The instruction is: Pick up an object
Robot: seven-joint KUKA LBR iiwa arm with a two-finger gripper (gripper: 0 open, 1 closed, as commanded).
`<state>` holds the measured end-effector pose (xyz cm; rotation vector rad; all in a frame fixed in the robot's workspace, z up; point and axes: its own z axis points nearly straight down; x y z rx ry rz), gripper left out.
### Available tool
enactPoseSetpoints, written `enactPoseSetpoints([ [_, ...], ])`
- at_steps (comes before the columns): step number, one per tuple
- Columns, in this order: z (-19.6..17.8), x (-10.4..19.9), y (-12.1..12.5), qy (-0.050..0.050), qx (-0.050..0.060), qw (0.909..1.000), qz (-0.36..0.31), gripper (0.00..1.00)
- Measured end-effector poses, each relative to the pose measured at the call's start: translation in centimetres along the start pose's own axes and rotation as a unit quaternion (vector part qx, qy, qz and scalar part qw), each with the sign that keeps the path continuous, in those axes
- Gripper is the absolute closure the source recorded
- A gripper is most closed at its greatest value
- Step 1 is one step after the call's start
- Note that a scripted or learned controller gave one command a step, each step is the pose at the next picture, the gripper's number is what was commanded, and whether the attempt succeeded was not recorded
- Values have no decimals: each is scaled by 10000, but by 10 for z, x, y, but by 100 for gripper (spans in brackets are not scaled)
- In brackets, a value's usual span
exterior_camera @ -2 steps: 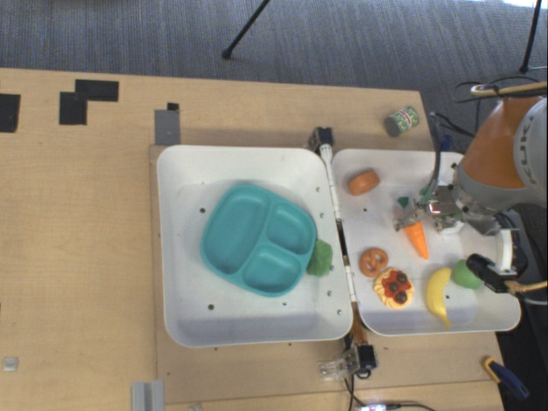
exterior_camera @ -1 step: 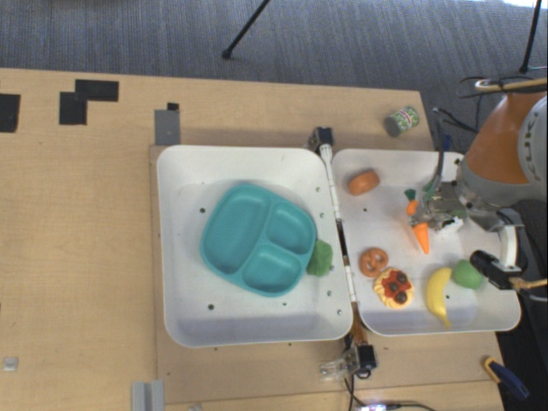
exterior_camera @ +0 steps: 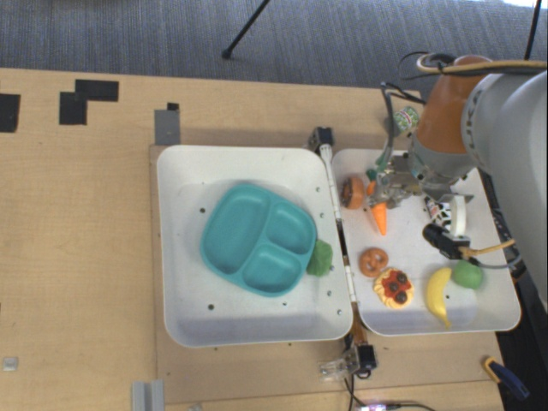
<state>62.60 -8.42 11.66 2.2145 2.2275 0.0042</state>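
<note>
While the gripper (exterior_camera: 387,188) hangs low over the far-left part of the right bin (exterior_camera: 484,313), it sits just above the leafy end of an orange toy carrot (exterior_camera: 379,220), which lies pointing toward the near side. Whether the tool is apart or together I cannot tell; its tip is lost against the grey wrist and cables. Nothing visibly sits in its grasp.

The step in hand looks like the approach to a pick, with the carrot the likeliest target. A brown pastry (exterior_camera: 353,193) lies just left of the gripper, close enough to be nudged or caught instead.

The next move calls for a straight descent centred on the carrot's thick end, a firm closure across its width, then a lift clear of the bin wall.

Other candidates lie nearer: a toy pretzel (exterior_camera: 372,261), a small pizza (exterior_camera: 394,288), a banana (exterior_camera: 438,296) and a green fruit (exterior_camera: 467,274). The left bin (exterior_camera: 184,187) holds a teal divided plate (exterior_camera: 257,238).
</note>
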Motion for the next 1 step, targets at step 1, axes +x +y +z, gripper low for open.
enactPoseSetpoints([
  [1,-109,55,-2,-2,-24,10000,-9,100],
])
